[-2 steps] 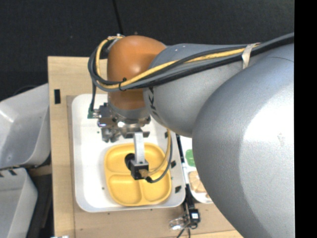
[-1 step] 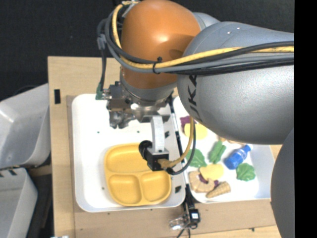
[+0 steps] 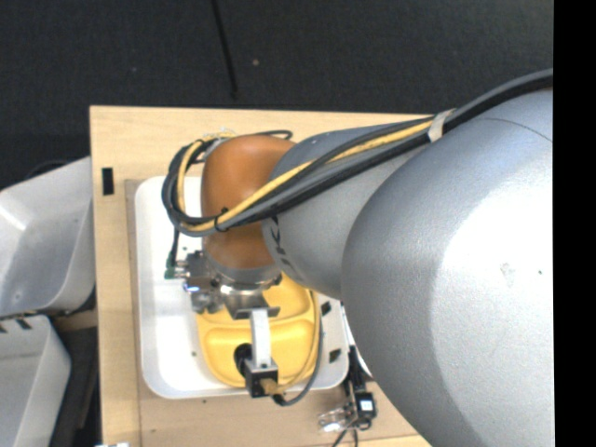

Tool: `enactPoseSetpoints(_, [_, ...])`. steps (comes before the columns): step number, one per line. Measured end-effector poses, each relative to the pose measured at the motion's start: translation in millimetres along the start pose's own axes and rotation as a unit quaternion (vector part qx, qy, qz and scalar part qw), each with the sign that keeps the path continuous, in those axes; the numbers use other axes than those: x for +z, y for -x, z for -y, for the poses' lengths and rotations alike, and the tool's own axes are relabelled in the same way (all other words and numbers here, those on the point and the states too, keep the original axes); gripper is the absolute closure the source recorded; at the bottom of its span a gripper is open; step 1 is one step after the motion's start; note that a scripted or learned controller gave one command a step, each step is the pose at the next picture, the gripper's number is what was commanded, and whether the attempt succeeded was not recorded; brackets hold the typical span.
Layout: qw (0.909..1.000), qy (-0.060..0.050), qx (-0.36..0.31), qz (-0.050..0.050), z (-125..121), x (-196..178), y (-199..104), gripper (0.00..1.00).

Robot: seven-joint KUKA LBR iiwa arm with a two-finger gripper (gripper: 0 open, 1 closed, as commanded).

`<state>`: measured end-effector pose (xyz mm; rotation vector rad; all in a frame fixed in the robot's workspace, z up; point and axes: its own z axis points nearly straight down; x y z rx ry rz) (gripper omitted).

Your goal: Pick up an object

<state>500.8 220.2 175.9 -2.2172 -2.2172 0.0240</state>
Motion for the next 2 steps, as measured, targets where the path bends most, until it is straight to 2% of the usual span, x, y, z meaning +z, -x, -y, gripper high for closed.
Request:
enactPoseSetpoints(1, [0.9998, 0.018, -0.001, -0.006, -67, -170, 0, 1.0])
enactPoseSetpoints(2, [1.0, 0.003, 0.0, -0.001, -29, -87, 0, 1.0])
